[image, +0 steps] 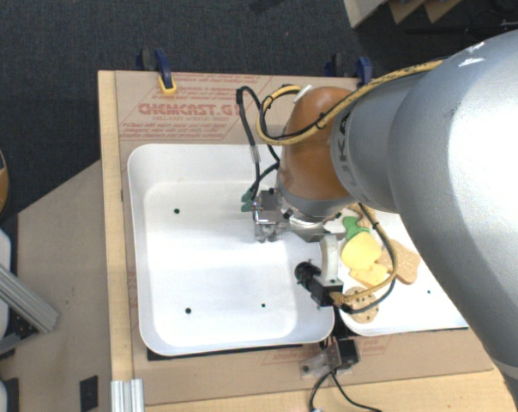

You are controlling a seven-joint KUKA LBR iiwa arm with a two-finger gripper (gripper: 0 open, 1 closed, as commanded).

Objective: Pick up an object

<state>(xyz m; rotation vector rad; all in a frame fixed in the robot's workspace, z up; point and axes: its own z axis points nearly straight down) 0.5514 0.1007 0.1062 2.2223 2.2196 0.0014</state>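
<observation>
My gripper (pixel 264 227) hangs over the right side of the left white bin (pixel 169 230), below the orange wrist band. A small green piece (pixel 247 202) shows just left of the gripper; whether it is held cannot be made out. In the right bin (pixel 430 312), beside the arm, lie a yellow object (pixel 364 260), a green object (pixel 352 227), a tan flat object (pixel 406 264) and another tan piece (pixel 363 305). The arm hides most of the right bin.
Both bins rest on a brown board (pixel 190 106) with blue clamps at its far edge. The big grey arm (pixel 448 170) covers the right side. The left bin's floor shows a few small dark dots.
</observation>
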